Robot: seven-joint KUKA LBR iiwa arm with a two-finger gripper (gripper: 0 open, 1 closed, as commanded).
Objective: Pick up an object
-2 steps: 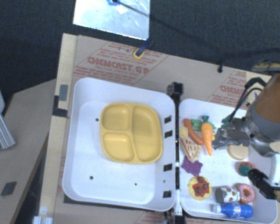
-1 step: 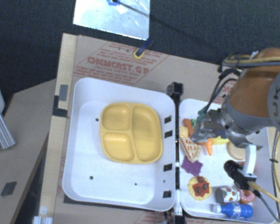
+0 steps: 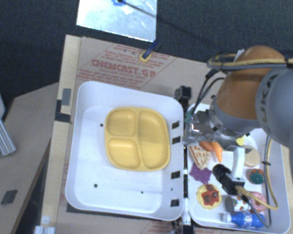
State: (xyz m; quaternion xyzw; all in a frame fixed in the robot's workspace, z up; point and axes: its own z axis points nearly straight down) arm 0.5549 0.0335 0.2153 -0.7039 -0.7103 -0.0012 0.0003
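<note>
Half-hidden end effector (image 3: 200, 129) above toys (image 3: 211, 196)

Arm over right bin – yellow tray alone in left bin

Grey arm (image 3: 282, 103) w/ orange band reaches in from the right, end effector (image 3: 203, 130) low at right bin's (image 3: 281, 211) left edge. Yellow divided tray (image 3: 136, 138) sits in left bin (image 3: 82, 186); toy carrot (image 3: 216, 150), pizza slice (image 3: 209, 196), blue bottle (image 3: 245, 218) – all crowd the right one.

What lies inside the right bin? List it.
The right white bin holds an orange toy carrot, purple piece, small toy pizza and blue bottle; the arm covers the rest.
</note>
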